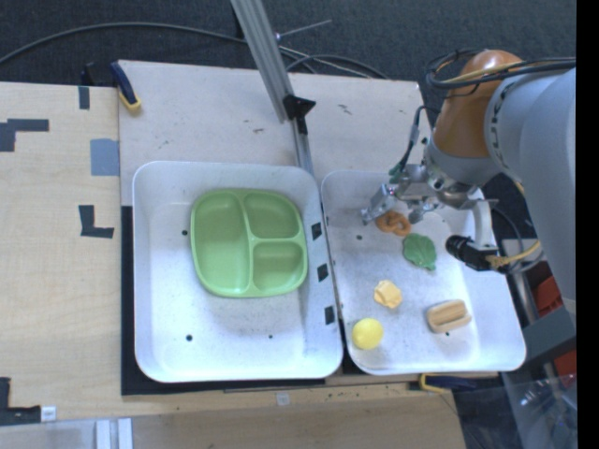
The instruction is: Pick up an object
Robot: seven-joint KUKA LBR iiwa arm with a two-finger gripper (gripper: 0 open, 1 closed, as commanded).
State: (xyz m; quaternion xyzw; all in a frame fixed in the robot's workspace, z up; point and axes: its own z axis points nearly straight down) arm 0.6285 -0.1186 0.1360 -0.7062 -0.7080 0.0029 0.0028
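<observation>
Desk (215, 120): two white bins.
L bin (150, 279): green divided plate (249, 241).
R bin (496, 335): leaf (420, 251), bun (447, 315), yellow pieces.
Pincer (398, 211): set over orange item (394, 222), far-left of R bin; grip state can't be told. Centring advised before closing.

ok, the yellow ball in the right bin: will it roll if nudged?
Probably. The yellow ball looks round and smooth, so a push would likely send it rolling. It sits near the right bin wall on the left, which may stop it. Probably light, toy-like.
</observation>
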